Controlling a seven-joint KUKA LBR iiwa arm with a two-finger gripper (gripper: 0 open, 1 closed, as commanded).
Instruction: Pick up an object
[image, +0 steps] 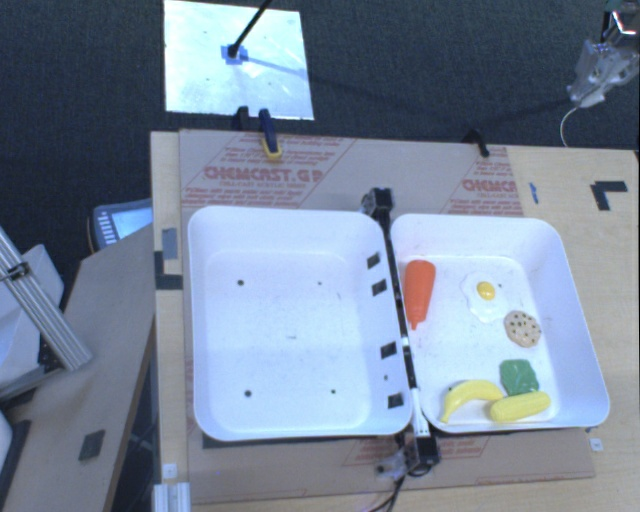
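Two shallow white bins are sitting side by side on the tabletop (560, 170), resting on a sheet of brown cardboard printed with red lettering. The left bin (200, 330) is showing only its bare floor with a few small dark holes. The right bin (570, 290) is holding all the toy food. An orange carrot (418, 291) is lying near that bin's left wall, its thick end toward the far side and its tip pointing toward the near side. To its right a fried egg (484, 295) is lying flat, and just beside the egg, toward the near side, a round speckled cookie (521, 328) is resting apart from it. Nearer the front wall, a green piece (518, 375) is sitting just behind two yellow items: a curved banana (468, 396) on the left and a longer yellow piece (519, 405) on the right, the two touching or nearly touching. The claw (600, 70) is hanging at the top right corner of the view, well apart from the bins and over the dark floor beyond the tabletop; it is too small and blurred to tell how it is set, and nothing is visibly held in it. A square silvery plate (238, 60) is lying on the floor beyond the tabletop's far edge.
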